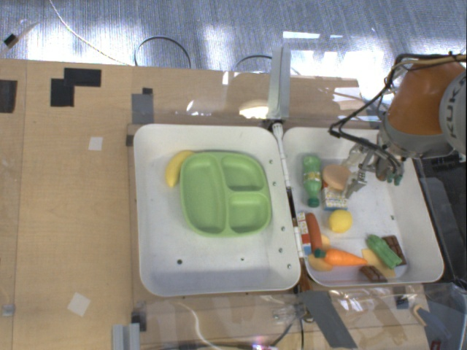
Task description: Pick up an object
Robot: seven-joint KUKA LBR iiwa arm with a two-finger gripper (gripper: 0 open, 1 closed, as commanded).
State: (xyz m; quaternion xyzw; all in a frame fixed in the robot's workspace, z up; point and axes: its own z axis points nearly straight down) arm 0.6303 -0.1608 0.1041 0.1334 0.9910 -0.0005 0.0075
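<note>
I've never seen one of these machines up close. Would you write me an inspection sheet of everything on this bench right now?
Surface: wooden bench bearing a left bin and a right bin, side by side.
Job's things: right bin holds a green bottle, lemon, carrot, sausage and other toy foods.
Clutter: green divided plate in the left bin, with a banana at its left edge.
End effector: end effector low over the right bin, next to a tan round object.
Cables: black cables along the arm; loops behind the bench.
Surroundings: grey ridged floor.
</note>
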